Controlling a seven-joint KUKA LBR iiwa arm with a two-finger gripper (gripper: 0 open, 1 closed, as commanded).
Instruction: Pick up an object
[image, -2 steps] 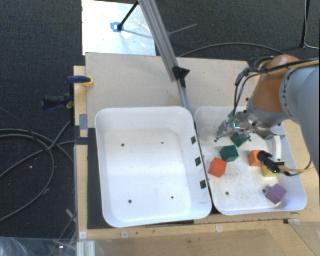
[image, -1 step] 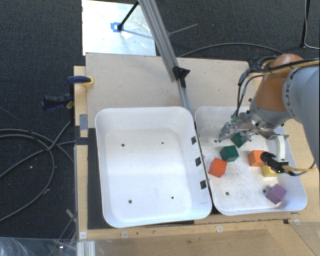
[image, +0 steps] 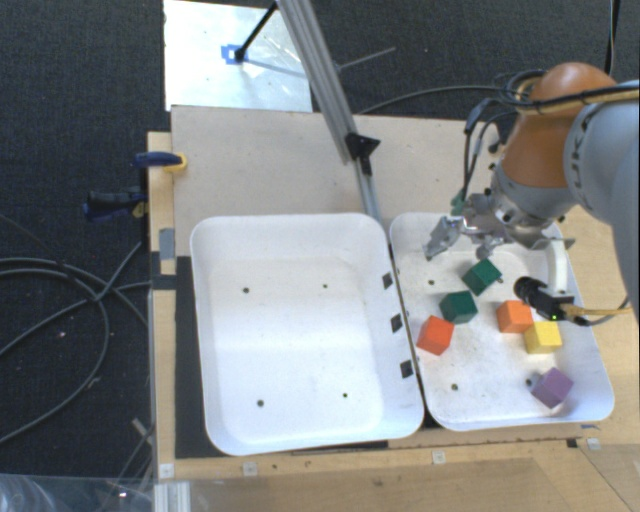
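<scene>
My gripper (image: 466, 240) hangs over the back part of the right bin (image: 590, 405). Its fingers are spread open with nothing between them. A green block (image: 482, 275) lies tilted just in front of the gripper, slightly to its right. Further forward sit a darker green block (image: 459, 306) and a red-orange block (image: 435, 335). An orange block (image: 514, 316) and a yellow block (image: 542, 336) lie side by side to the right. Near the bin's front right corner is a purple block (image: 551, 386).
The left bin (image: 215, 250) stands beside the right one, their rims meeting along the middle with black clips (image: 396, 322). A slanted metal pole (image: 335, 95) crosses the back of the bench. A blue and yellow clamp (image: 150, 160) grips the bench's left edge.
</scene>
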